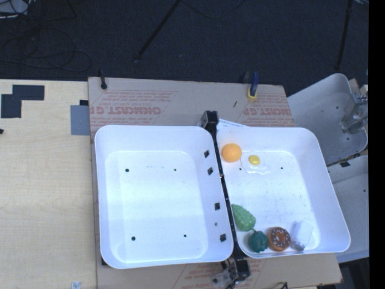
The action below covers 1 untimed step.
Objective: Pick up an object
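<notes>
Several small objects lie in the right bin [319, 161]. An orange ball [231, 153] rests at its far left corner, with a fried-egg toy [255, 162] just to its right. Along the near edge sit a light green lumpy piece [243, 217], a dark teal piece [258, 241], a brown sprinkled donut [278, 238] and a pale whitish object [302, 233]. The donut touches the teal piece on one side and lies close to the whitish object on the other.
The left bin [108, 161] adjoins the right one along a black divider with clips [216, 179]. Both stand on a cardboard sheet [150, 104] on the wooden bench. A grey metal plate [328, 110] rises at the right. A blue-and-yellow clamp [253, 86] grips the cardboard's far edge.
</notes>
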Each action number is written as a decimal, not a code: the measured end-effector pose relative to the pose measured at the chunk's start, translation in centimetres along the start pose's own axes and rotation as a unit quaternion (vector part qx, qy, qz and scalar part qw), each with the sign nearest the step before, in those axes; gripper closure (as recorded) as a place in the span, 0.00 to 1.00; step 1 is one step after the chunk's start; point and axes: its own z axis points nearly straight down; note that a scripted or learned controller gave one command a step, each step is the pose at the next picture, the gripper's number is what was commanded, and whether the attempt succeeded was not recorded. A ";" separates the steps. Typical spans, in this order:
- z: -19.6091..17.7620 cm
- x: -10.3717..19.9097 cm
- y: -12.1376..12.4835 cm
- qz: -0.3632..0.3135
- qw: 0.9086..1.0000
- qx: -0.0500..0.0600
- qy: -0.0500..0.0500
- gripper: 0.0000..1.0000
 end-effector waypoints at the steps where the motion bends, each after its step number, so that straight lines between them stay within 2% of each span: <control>1: 0.0 -7.0 0.1 -0.001 1.000 0.000 0.000 1.00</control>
